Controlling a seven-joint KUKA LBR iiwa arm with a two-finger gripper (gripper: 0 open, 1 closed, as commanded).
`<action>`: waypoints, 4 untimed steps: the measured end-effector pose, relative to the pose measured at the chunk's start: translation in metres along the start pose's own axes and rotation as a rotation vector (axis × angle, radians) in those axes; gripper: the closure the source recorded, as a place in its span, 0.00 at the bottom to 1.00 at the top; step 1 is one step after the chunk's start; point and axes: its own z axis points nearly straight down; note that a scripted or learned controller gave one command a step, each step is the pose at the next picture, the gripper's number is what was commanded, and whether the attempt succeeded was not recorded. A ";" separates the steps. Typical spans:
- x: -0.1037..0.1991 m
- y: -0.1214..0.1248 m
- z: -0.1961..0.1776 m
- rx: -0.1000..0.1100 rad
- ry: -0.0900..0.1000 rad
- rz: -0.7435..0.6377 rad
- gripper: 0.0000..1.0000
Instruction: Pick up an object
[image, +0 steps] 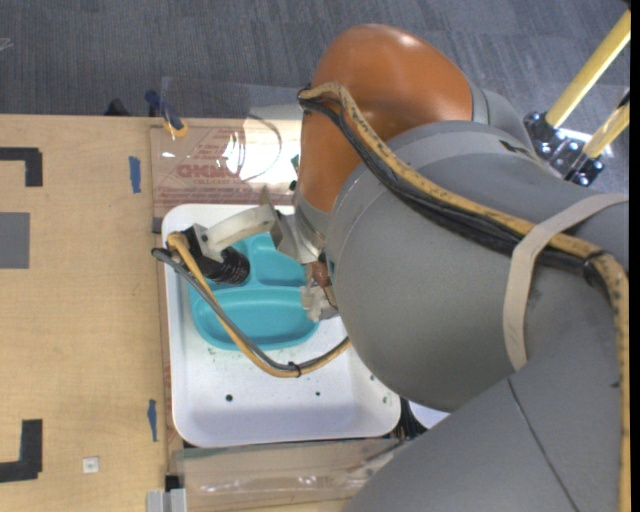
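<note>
While the grey arm (470, 270) is covering the right side, a teal divided tray (262, 305) is lying inside the white bin (290, 415); the claw's state cannot be told.

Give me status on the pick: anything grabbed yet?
Done: the grey arm has reached down into the shallow white bin. In hand: its wrist sits over the teal plastic divided tray, which lies on the bin floor. Left: a confirmed grasp and lift; the arm hides the contact, so no hold is visible.
</note>
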 end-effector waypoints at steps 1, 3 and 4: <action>-0.003 0.000 0.062 -0.002 -0.015 -0.299 1.00; 0.037 0.009 -0.044 -0.002 0.000 0.026 1.00; -0.002 0.002 0.046 -0.004 -0.013 0.029 1.00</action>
